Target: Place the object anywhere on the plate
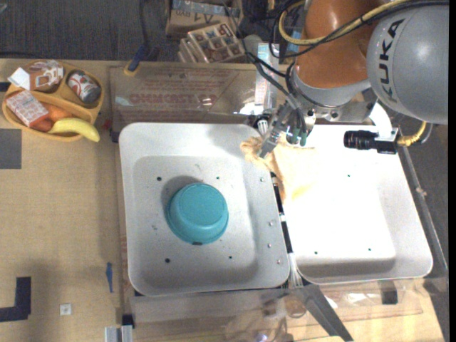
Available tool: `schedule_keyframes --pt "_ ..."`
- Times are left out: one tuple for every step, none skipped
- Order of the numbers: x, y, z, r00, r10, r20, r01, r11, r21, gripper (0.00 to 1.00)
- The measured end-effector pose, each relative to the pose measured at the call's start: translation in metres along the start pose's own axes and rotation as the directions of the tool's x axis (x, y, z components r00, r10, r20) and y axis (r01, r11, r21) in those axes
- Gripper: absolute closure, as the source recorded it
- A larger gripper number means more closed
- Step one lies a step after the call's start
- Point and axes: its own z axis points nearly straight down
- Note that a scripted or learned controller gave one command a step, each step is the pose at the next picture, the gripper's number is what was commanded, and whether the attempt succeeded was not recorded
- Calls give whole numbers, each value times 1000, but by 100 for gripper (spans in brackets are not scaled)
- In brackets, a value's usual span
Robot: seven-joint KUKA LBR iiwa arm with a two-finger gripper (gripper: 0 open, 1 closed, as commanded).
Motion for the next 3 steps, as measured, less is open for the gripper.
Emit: schedule_keyframes --pt "39 26 11 922 -387 0 387 922 -1 100" --pt "78 58 7 891 -453 0 453 891 -1 100" --pt "78 58 7 892 -453 1 453 892 -1 0"
